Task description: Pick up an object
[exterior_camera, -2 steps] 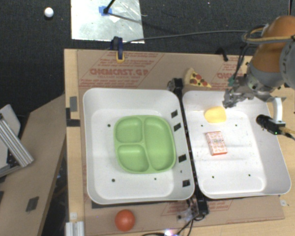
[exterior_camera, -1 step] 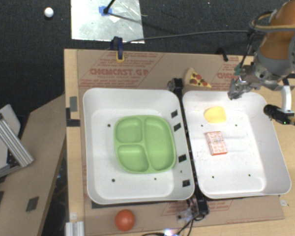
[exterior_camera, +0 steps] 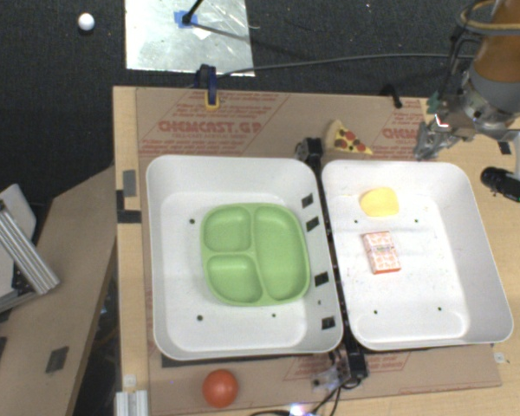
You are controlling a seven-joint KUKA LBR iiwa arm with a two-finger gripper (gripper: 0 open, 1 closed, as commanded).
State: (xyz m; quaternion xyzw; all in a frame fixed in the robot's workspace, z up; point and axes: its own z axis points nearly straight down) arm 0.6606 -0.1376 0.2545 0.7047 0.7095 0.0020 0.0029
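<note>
A yellow round object [exterior_camera: 379,202] lies near the back of the right bin [exterior_camera: 477,232]. A small pink and white box [exterior_camera: 381,252] lies flat in the middle of that bin. My gripper [exterior_camera: 431,142] hangs above the bin's far right corner, up and to the right of the yellow object and apart from it. Nothing shows between its fingers.
The left bin [exterior_camera: 169,232] holds a green divided plate [exterior_camera: 253,254]. A toy pizza slice [exterior_camera: 348,138] lies on the board behind the bins. A red-orange ball [exterior_camera: 220,387] sits in front of the left bin. A blue clamp [exterior_camera: 208,82] grips the board's back edge.
</note>
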